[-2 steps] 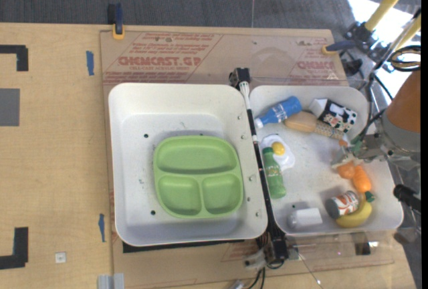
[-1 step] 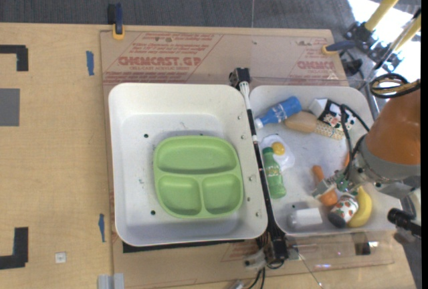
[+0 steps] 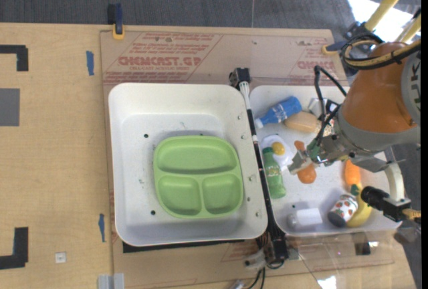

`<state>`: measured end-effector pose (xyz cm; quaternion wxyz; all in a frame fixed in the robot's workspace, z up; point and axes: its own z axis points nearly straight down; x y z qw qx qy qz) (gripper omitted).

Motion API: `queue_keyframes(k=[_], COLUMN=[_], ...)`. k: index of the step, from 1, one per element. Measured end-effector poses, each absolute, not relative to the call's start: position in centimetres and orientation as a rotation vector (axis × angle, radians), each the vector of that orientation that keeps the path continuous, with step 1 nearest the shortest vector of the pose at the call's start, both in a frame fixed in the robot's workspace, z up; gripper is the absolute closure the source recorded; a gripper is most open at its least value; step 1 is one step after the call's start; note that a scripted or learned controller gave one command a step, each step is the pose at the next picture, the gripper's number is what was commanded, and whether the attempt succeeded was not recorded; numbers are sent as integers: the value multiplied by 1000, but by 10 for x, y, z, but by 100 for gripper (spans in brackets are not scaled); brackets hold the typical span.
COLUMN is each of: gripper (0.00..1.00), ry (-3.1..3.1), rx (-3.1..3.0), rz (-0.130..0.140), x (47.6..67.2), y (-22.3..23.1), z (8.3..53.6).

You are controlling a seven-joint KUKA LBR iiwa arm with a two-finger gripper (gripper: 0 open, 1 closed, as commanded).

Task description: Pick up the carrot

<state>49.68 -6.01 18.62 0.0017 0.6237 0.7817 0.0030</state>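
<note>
The right bin (image 3: 394, 182) holds two orange things. One elongated orange piece, likely the carrot (image 3: 352, 172), lies near the bin's right side, partly under the arm. A rounder orange piece (image 3: 307, 176) sits in the bin's middle, with a small orange bit (image 3: 299, 146) just above it. My gripper (image 3: 303, 160) hangs low directly over that middle orange piece and covers part of it. Whether it touches or holds the piece is hidden by the gripper body.
In the right bin lie a blue bottle (image 3: 279, 110), a beige bun-like item (image 3: 302, 122), a green bottle (image 3: 273, 174), a white cylinder (image 3: 306, 217), a patterned can (image 3: 341, 209) and a banana (image 3: 362, 215). The left bin (image 3: 127, 147) holds a green divided tray (image 3: 198, 175).
</note>
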Motion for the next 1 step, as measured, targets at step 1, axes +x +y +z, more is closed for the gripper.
queue_keyframes(k=[1], gripper=[100], ry=[2731], rx=[1527], rz=[3], x=[511], y=[-109], z=[284])
